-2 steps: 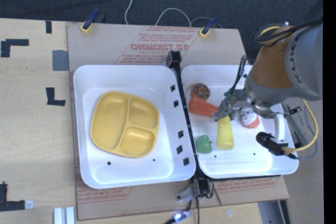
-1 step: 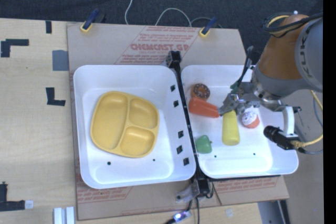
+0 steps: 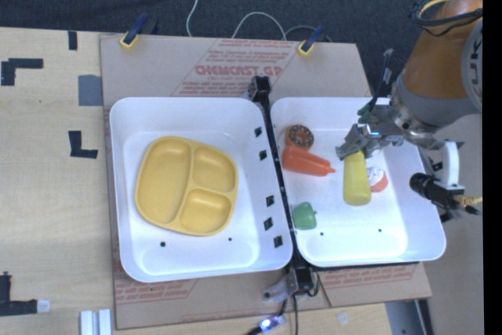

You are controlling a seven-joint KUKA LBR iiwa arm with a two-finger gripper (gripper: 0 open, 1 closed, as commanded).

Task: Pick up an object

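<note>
A yellow, banana-like toy (image 3: 357, 178) lies in the right bin (image 3: 392, 247), its upper end right under the gripper (image 3: 357, 143) — whether the fingers are apart or clamped on it cannot be told from this angle. A red-and-white piece (image 3: 379, 181) touches its right side. To its left lie an orange carrot (image 3: 306, 162), a brown doughnut (image 3: 299, 136) and a green pepper (image 3: 303, 215). The left bin (image 3: 125, 169) holds a yellow divided plate (image 3: 187, 185). Both bins sit on cardboard (image 3: 235, 67) over the worktop (image 3: 47, 192).
</note>
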